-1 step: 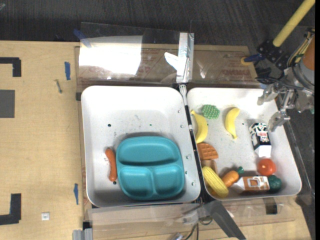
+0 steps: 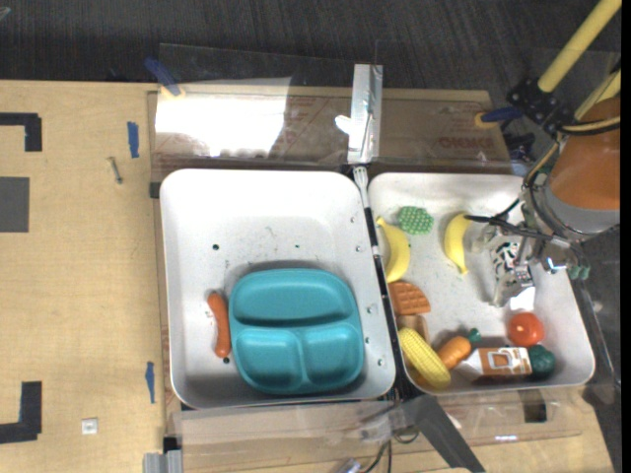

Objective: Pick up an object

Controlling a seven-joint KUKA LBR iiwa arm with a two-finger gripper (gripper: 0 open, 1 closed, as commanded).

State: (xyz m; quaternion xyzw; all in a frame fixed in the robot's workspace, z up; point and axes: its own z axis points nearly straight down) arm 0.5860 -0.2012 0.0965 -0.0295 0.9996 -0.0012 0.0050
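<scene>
My gripper (image 2: 510, 276) hangs low over the right part of the right bin (image 2: 577, 308), under the grey wrist and orange band (image 2: 590, 173). A yellow banana (image 2: 455, 241) lies just to its left, and a red tomato (image 2: 525, 327) sits just below it. Further left lie a second banana (image 2: 396, 247), a green bumpy toy (image 2: 415, 221) and a brown waffle piece (image 2: 408, 298). Along the bin's front edge are a corn cob (image 2: 424, 357), a carrot (image 2: 455, 349) and a small labelled bottle (image 2: 508, 362). Nothing shows between the gripper's tips.
The left bin (image 2: 187, 215) holds a teal divided tray (image 2: 295, 329) and an orange sausage-shaped toy (image 2: 220, 323) beside it. A metal divider (image 2: 366, 116) stands behind the bins. Wooden bench surface (image 2: 69, 264) extends to the left. Yellow rods (image 2: 585, 33) and cables stand at upper right.
</scene>
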